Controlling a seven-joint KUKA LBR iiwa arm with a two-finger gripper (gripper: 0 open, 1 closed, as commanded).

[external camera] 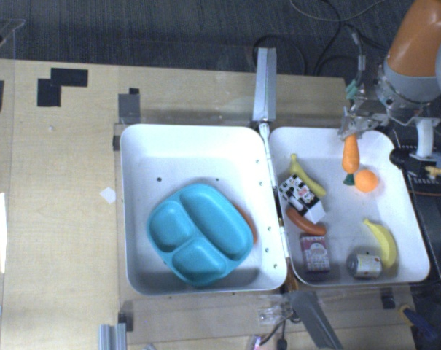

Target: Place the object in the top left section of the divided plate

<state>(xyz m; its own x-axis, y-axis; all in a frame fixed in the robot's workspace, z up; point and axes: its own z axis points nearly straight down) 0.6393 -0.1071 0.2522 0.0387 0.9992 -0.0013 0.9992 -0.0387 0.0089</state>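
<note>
Orange and narrow, the carrot (350, 156) hangs close to upright at the far edge of the right bin (406, 224), its long axis running up and down in the picture, the thick end at the top and the small dark tip pointing down toward the near side. The hand (360, 122) sits right above that thick end, touching it or very nearly; the top of the carrot seems to be between the fingers, but whether they are spread or pressed on it I cannot tell from this angle. Just below and to the right of the carrot's tip lies a small orange (366, 180), almost touching it.

Elsewhere in the right bin are a banana (306, 177) near the left wall, a black and white box (301, 195) beside it, a sausage (306, 222) under that, a dark red packet (315, 253), a can (366, 265) on its side, and a second banana (382, 240) toward the right.

The blue divided plate (199, 232) lies in the left bin (143, 159), well apart from the hand and the carrot, with another reddish plate's edge (246, 219) showing from under its right side.
</note>
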